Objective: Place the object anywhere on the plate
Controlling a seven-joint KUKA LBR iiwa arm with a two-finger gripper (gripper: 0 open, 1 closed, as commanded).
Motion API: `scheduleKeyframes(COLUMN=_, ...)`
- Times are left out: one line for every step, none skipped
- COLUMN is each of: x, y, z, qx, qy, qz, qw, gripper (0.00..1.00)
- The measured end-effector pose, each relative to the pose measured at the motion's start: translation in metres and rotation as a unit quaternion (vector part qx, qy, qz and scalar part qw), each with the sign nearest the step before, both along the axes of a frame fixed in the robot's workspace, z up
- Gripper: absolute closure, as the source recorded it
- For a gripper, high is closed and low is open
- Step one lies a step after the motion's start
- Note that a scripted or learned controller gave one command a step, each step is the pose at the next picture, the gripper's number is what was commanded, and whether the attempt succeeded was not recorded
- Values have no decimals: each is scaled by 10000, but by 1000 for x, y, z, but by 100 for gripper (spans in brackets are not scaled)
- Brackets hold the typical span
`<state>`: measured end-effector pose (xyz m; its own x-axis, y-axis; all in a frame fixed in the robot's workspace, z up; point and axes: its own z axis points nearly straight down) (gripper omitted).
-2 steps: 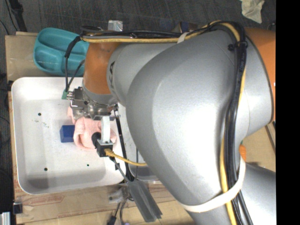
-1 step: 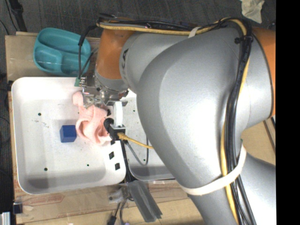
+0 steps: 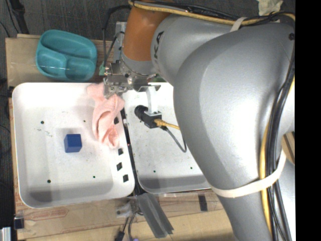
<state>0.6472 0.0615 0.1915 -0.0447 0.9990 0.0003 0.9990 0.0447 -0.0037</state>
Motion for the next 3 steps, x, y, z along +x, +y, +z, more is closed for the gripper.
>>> scheduleKeyframes(x=-47, y=60, z=31, qx=-4, qy=12, qz=-398, qw=9992, gripper=100)
scheduleKeyframes(x=-36, y=84, z=-98, qx=-3, qy=-29, qz=-605, qw=9982, gripper=100)
scheduleKeyframes(x=-80, y=95, z=-22, qx=-3, qy=-13, qz=412, qw=9991, gripper=100)
